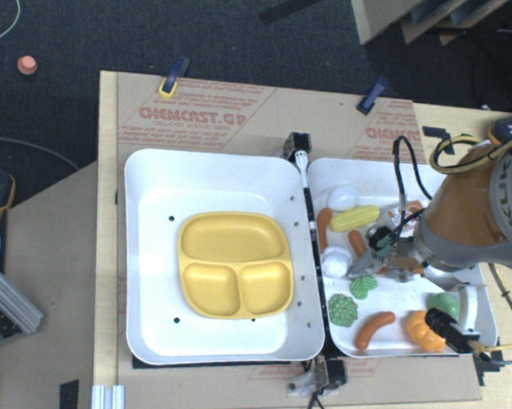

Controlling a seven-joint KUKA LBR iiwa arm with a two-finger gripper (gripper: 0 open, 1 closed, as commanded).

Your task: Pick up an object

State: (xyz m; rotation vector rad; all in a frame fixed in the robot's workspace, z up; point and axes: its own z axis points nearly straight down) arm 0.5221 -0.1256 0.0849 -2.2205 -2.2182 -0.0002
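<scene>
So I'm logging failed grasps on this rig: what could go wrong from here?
The gripper sits low among crowded toy food, so it may nudge the green piece or the white ball instead of gripping one. The broccoli and sausage lie close together, so a grasp there could be glancing.

Bench is viewed from above at a slant by one fixed cam; both bins, left bin (140, 235) and right bin (404, 341), are framed whole, mid-range.

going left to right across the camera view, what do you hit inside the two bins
Yellow divided plate → upright sausage → broccoli → slanted sausage → orange toy. The corn, white balls and gripper overlap in that order, so they are left out.
</scene>
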